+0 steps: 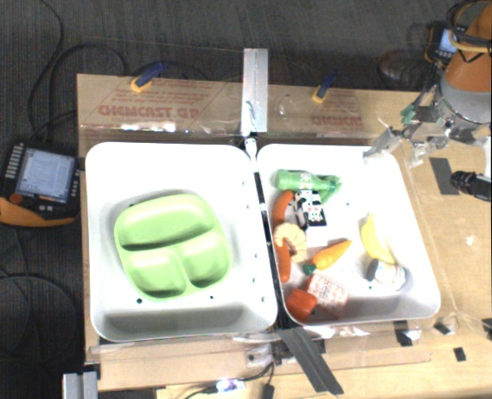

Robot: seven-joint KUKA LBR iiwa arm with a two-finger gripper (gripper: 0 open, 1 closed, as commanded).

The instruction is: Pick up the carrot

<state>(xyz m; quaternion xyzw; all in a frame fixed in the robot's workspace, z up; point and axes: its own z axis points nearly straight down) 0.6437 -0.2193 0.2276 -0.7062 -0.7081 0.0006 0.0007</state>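
The carrot (332, 253) is orange with a green stub at its left end. It lies tilted in the middle of the right bin (412, 223), between a curled shrimp-like toy (292, 238) and a banana (375, 239). My gripper (389, 143) hangs over the back right corner of that bin, well away from the carrot and up to its right. The grey arm with its orange band (470, 71) reaches in from the top right.
The right bin also holds a green bottle (306, 181), a black-and-white item (311, 208), orange sausages (283, 206), a red toy (301, 303), a pink packet (327, 289) and a pale round object (387, 274). A green divided plate (173, 243) lies in the left bin (105, 173).
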